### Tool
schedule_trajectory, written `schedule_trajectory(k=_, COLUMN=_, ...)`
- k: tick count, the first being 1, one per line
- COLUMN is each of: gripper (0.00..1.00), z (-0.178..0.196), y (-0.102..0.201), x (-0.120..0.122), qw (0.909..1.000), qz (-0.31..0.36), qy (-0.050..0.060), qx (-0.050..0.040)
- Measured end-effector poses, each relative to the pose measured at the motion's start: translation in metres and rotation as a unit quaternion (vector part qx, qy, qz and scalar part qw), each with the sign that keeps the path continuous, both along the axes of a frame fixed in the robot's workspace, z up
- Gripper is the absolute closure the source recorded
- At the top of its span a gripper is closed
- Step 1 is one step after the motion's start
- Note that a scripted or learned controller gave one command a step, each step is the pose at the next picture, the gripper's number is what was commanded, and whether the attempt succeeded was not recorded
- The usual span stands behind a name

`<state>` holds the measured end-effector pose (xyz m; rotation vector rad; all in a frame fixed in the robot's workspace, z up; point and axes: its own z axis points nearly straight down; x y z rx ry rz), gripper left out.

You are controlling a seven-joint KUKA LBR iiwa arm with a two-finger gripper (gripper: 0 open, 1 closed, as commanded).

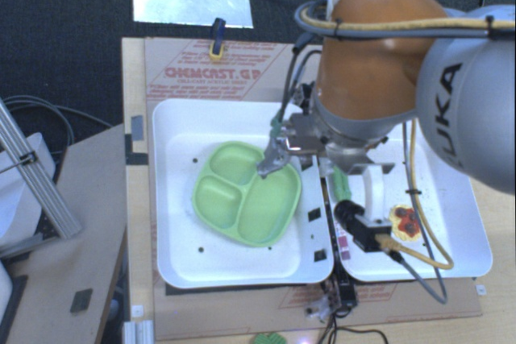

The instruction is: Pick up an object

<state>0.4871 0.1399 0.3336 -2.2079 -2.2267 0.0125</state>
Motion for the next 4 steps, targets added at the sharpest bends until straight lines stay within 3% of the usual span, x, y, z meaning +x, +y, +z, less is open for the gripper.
schedule_trajectory(k=1, gripper=1.0, z=0.018, y=-0.002, x=0.002, qw=1.0, qz=0.0, qy=-0.007, qx=0.0018)
schedule_trajectory(k=2, gripper=1.0, z=-0.084, y=-0.075, x=0.053, qw=1.0, qz=-0.007, qy=-0.003, qx=-0.0011)
schedule_trajectory(k=3, gripper=1.0, z=0.124, y=-0.119, x=-0.001, qw=0.9999, qz=-0.004, qy=-0.016, qx=0.002)
schedule_trajectory(k=4, gripper=0.0, z=0.114, y=-0.116, x=0.0, qw=1.0, qz=-0.002, qy=-0.007, qx=0.0008)
